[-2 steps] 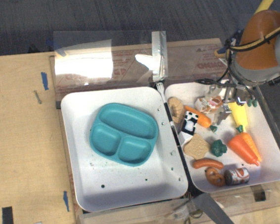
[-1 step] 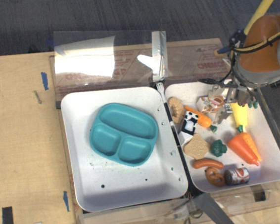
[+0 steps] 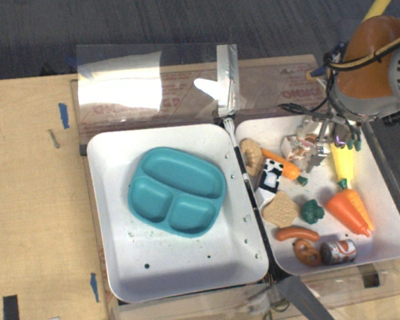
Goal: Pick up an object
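In right bin (image 3: 396, 231), claw (image 3: 316, 138) above toys, grip state unclear; no legible writing

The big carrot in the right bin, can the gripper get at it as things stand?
Probably yes: the carrot lies uncovered near the bin's right side, with the gripper close above it in view.

Light wood bench top (image 3: 30, 230) w/ black corner marks, dark grey carpet floor (image 3: 171, 17) behind
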Action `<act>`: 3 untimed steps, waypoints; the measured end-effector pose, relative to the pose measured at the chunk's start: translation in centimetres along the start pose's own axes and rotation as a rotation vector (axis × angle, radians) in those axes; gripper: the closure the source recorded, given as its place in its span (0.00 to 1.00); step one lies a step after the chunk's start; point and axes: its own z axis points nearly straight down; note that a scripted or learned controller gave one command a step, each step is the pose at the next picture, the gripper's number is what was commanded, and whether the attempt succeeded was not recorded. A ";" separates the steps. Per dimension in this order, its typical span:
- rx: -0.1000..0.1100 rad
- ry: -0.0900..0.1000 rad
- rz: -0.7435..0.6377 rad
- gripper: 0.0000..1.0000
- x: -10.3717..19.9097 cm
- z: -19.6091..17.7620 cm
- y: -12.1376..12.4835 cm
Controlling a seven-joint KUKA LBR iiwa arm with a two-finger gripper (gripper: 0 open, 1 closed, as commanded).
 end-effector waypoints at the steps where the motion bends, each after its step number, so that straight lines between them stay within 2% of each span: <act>1: 0.003 0.002 0.135 0.00 0.3 0.0 0.6; 2: 0.001 -0.010 0.131 0.00 4.8 -0.1 -7.2; 3: 0.002 0.029 0.040 0.00 10.5 1.7 -4.7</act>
